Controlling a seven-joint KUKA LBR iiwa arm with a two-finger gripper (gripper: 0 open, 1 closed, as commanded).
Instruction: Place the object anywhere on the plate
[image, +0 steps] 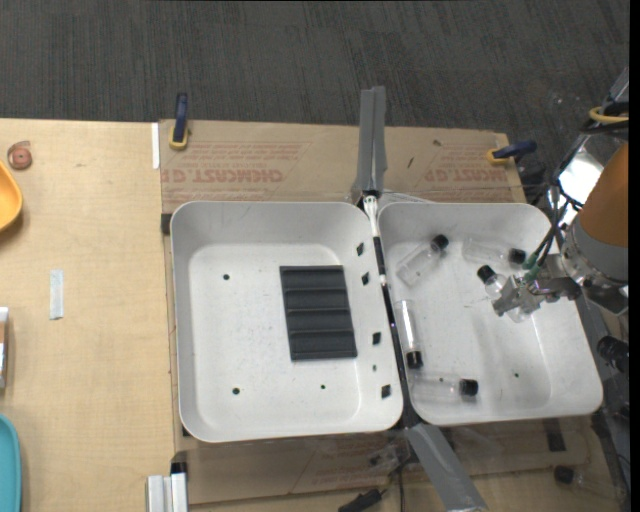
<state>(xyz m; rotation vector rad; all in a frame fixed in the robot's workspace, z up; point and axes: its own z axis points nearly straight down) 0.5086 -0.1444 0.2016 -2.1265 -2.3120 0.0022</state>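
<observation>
The gripper (516, 300) hovers at three o'clock over a clear vial (490, 278); its grip I cannot tell. Descend squarely, then carry to the dark plate (318, 312) at nine o'clock

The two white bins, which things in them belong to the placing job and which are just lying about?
Job:
- dark grey ribbed rectangular plate, left bin
- clear plastic vials with black caps, right bin
- end effector over the right bin

Lying about:
- blue clamp
- yellow clamp
- brown cardboard sheet
</observation>
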